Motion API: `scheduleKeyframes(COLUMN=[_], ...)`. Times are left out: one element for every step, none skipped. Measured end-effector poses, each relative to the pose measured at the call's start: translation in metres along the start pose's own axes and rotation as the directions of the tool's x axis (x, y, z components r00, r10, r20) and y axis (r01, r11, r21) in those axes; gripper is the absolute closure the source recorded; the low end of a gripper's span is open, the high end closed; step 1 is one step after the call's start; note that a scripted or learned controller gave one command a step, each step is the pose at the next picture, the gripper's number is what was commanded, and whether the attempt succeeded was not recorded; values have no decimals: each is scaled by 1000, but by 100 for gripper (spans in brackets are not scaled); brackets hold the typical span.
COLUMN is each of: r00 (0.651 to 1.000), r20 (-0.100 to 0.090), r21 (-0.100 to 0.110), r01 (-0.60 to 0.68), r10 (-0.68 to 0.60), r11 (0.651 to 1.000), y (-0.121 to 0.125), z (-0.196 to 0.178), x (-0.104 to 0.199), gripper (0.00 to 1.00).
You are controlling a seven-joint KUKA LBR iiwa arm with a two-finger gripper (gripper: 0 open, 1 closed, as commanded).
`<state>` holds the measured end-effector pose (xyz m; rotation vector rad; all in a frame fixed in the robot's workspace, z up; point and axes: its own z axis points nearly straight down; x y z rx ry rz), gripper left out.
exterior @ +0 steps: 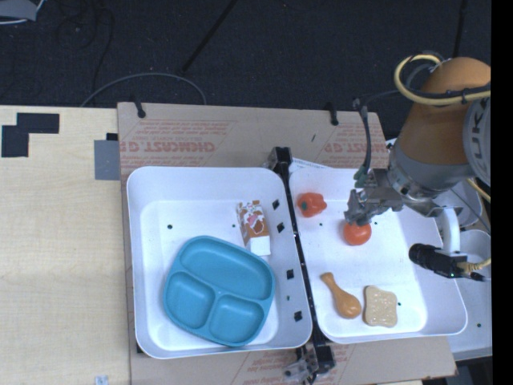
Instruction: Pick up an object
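The tomato (pixel 357 233) rests on the floor of the right bin (pixel 417 315). The gripper (pixel 362 212) sits directly over it, touching or nearly so. Finger state: cannot tell. Grasp unconfirmed; lift remains outstanding.

The cardboard sheet (pixel 210 139) under the two bins carries reddish-brown printed lettering along its upper strip, in the upper middle of the frame. It appears upside down and mirrored from this viewpoint; it looks like "CHEMCAST GP" or similar, though the exact letters are uncertain. A second fainter run of the same print stands further right on that strip. More reddish print shows on the cardboard's lower edge, too small to read.
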<state>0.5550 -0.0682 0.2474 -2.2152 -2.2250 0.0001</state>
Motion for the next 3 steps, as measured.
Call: scheduleKeyframes(r00=[1000, 1000, 1000], r20=[0, 1, 1], r21=[0, 1, 1], r01=[-1, 0, 0], r10=[1, 0, 0], r11=[1000, 1000, 1000], y=[16, 32, 56], z=[-3, -1, 16], x=[43, 99, 154], gripper=[100, 100, 100])
